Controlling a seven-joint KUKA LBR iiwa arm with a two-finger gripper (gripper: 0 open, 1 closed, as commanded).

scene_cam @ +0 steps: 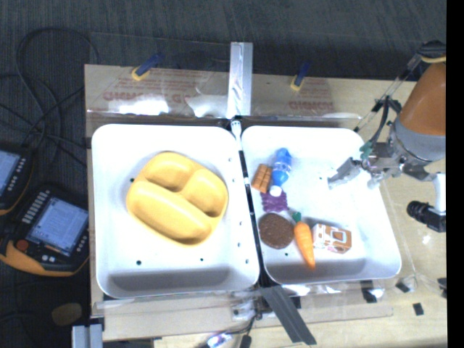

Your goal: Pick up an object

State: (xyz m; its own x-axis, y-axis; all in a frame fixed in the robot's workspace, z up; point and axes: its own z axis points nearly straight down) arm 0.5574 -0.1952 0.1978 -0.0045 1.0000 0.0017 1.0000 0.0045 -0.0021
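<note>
The pincer (353,170) hangs spread, holding nothing. The carrot (304,243) looks light and hard; grab its middle.

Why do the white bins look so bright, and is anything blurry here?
In the camera view, overhead light washes out the left bin and right bin, hiding surface detail; soft shadows sit under the yellow bread; the small items by the carrot look slightly soft, and the plastic sheet behind glares.
</note>
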